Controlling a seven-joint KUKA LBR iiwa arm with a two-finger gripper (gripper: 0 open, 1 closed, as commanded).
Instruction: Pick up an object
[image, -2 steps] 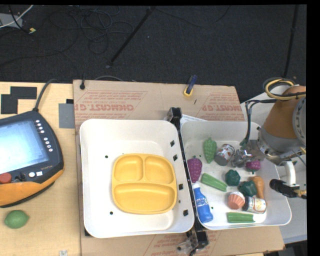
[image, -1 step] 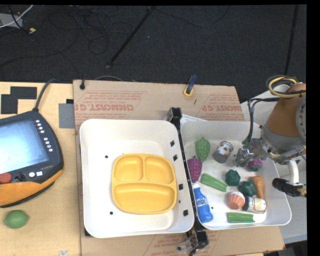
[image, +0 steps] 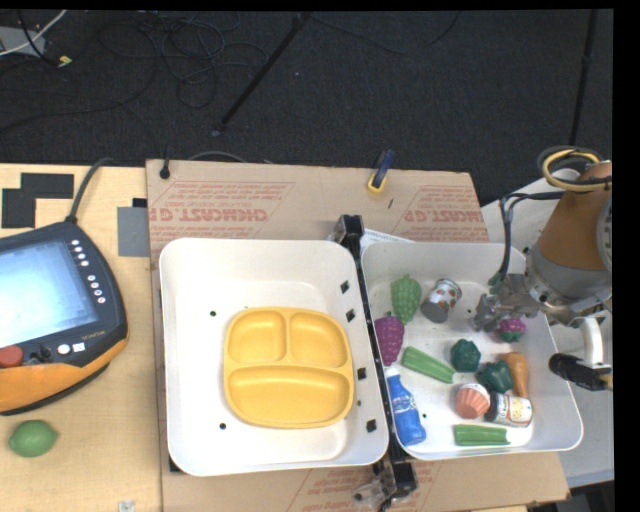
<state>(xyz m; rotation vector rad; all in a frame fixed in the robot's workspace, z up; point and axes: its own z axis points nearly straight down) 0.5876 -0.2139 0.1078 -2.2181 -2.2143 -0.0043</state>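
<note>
Two shallow white bins sit side by side on the desk (image: 60, 440), and the arm (image: 575, 230) reaches in from the right over the right bin (image: 570, 425). The pincer (image: 497, 308) is low at the upper right part of this bin, and I cannot tell how it stands, because its dark metal parts are too small and blurred. A small magenta object (image: 513, 326) lies just beside the pincer, on its lower right side, and it seems to touch the pincer, but I cannot say that it is held. To the left of the pincer there is a grey can (image: 440, 299), and further left a light green fruit (image: 405, 295) with a purple grape bunch (image: 388, 337) under it. Below the pincer a dark green piece (image: 465, 354) and another dark green piece (image: 494, 377) lie near an orange carrot (image: 517, 371). A long green vegetable (image: 428, 364) lies in the middle, a blue bottle (image: 405, 408) lies along the left wall, and near the front wall there are a pink round object (image: 472, 401), a small jar (image: 513, 409) and a flat green pod (image: 481, 434). The left bin (image: 190, 300) carries a yellow divided tray (image: 289, 365). On the desk at the far left a control pendant (image: 55, 310) rests, with a green ball (image: 34, 438) in front of it
</note>
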